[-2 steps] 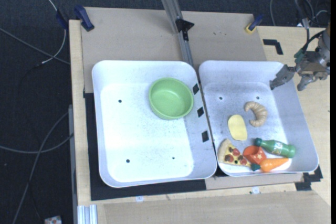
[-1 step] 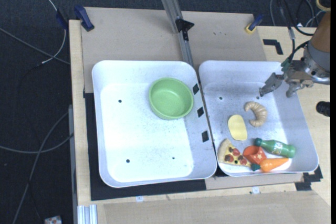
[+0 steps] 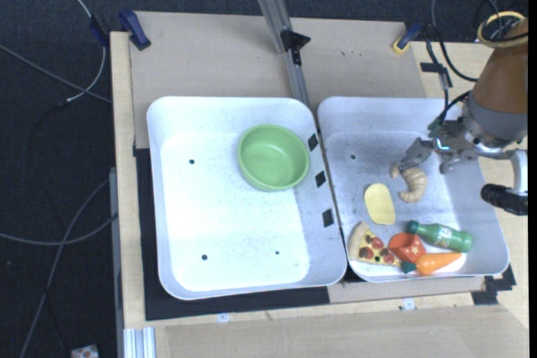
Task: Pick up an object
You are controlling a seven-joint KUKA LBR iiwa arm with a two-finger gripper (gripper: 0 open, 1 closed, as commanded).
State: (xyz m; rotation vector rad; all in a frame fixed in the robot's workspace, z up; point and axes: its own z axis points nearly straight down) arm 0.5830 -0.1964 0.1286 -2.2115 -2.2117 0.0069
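Nearest the camera, along the front wall of the right-hand shallow white plastic bin (image 3: pixel 495 256), we see the toys bunched together: a flat toy pizza slice with red toppings (image 3: pixel 369 246) in the front left corner, a red toy pepper (image 3: pixel 405 247) touching it, an orange toy carrot (image 3: pixel 438 262) lying just beside that, and a green toy bottle with a red cap (image 3: pixel 440 236) lying on its side above the carrot. We judge they sit crowded like this because they have slid or been dropped toward the low front of the bin — a tight cluster that would be awkward to reach into.

A little farther back lie a pale yellow oval toy (image 3: pixel 379 203) and, just beside it, a tan curved croissant-shaped toy (image 3: pixel 412 182), each with bare floor around most of its edge.

Just above the croissant hangs the two-finger gripper (image 3: pixel 438 153) of the grey arm with the orange band. Its fingers look splayed apart with nothing between them, so we take it as open and empty. We judge the croissant to be the likeliest object for this pick, since it is nearest the fingers and stands free.

In the left-hand white bin (image 3: pixel 168 180), well apart from the arm, a light green round plastic bowl (image 3: pixel 273 157) sits upright near the far right corner.
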